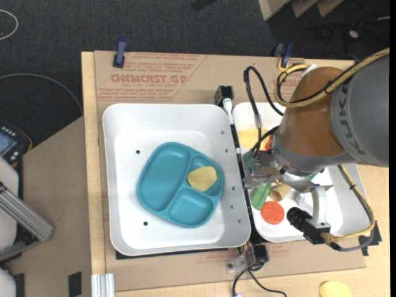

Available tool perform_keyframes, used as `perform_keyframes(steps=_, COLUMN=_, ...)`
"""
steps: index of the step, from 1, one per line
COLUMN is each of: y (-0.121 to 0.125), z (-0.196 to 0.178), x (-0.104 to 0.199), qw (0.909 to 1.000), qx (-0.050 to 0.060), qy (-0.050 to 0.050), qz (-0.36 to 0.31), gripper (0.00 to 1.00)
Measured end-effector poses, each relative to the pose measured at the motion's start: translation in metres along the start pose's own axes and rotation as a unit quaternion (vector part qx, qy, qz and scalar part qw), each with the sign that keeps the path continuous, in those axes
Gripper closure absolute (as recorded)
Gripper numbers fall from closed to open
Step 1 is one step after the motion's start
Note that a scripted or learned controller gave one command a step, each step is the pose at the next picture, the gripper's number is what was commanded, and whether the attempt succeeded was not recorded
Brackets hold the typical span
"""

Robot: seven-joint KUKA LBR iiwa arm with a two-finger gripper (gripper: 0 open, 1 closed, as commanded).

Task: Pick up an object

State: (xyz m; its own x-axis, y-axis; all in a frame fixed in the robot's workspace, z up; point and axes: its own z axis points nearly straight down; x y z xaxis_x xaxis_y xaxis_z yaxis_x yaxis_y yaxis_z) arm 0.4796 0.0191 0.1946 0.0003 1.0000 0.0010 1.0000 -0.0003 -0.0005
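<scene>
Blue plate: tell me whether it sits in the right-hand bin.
No, the blue plate lies in the left bin, a yellow piece on it.

We see an evenly lit scene, bright and diffuse, seemingly from overhead. The left white bin [117, 166] is near overexposed, its walls washing out with only faint shading at the rim. A soft shadow sits under the teal divided plate [164, 184]. The orange band [312, 113] carries a mild sheen. The dark floor [55, 23] beyond the surface [148, 73] stays dim. Focus is fair throughout, with slight softness toward the corners.
</scene>
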Motion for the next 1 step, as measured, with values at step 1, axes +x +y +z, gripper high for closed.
perform_keyframes(steps=1, y=0.0009, z=-0.2297, x=0.0770, qw=0.9999, qx=-0.010, qy=0.003, qz=-0.005, gripper=1.00)
